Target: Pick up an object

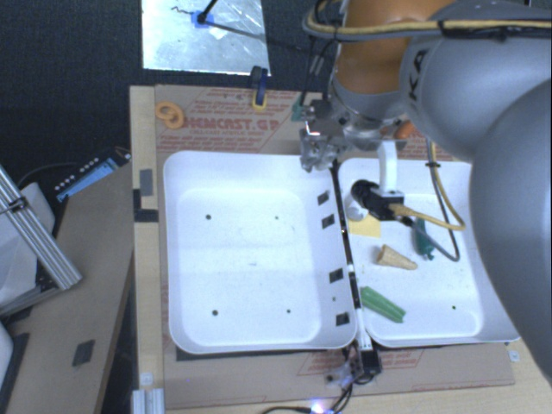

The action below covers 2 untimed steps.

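Brown printed surface point(224, 123) carrying two shallow white bins side by side. All pick candidates lie in the right bin point(440, 309).

Landmark: tan cone point(395, 257), lying on its side about mid-bin, narrow end toward the left bin point(241, 257).

- Yellow piece point(366, 226): flat, just up-left of the cone, not touching it, close to the seam where the bins meet. Its upper edge is partly covered by robot hardware.
- Green piece point(382, 304): elongated, at a slant, below the cone toward the front rim, apart from it.
- Teal item point(423, 238): slim, just up-right of the cone. Shape hard to make out.

Pincer point(315, 149): well up-left of the cone, over the far end of the seam, about level with the bins' back rims. Metal parts are small and blurred; cannot tell whether it is open or closed. It stands well apart from all four items.

Arm point(483, 84): grey bulk up-right of the cone, cut off by the frame edge, hiding the right bin's far corner and right side. Orange band point(388, 15) sits above the pincer.

Left bin: left of the cone across the seam, white floor with a few small dark dots.

Farther up-left of the cone, beyond the bins: a blue-and-yellow clamp point(258, 87) at the surface's back edge and a silver sheet point(203, 24) behind it.
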### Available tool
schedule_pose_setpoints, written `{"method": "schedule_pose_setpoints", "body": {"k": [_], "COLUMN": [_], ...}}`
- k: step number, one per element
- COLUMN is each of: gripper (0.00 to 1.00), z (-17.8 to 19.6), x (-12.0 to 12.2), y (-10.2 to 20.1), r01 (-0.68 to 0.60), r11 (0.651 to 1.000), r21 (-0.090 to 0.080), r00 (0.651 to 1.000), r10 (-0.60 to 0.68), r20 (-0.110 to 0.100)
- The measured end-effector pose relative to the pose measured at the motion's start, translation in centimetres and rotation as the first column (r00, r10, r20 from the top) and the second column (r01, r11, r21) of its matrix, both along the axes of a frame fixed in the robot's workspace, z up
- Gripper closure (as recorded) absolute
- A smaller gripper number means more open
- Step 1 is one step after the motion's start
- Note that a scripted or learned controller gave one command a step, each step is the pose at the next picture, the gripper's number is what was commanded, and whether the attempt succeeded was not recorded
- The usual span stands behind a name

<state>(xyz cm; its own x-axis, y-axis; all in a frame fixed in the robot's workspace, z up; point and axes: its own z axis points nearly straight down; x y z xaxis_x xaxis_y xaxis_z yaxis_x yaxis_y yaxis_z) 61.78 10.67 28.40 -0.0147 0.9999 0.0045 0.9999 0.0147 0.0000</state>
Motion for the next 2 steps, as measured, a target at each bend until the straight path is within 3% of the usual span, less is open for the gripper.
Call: {"method": "schedule_pose_setpoints", "body": {"k": [1,2], "gripper": [1.0,1.0], "z": [-4.6,-4.1], "x": [2.9,4.5], "y": [6.0,13.3], "r01": [0.005,0.005], "r11": [1.0,1.0], "r21": [-0.003,0.0], "r00": [1.0,1.0], "r10": [-0.005,-0.005], "r20": [0.0,0.005]}}
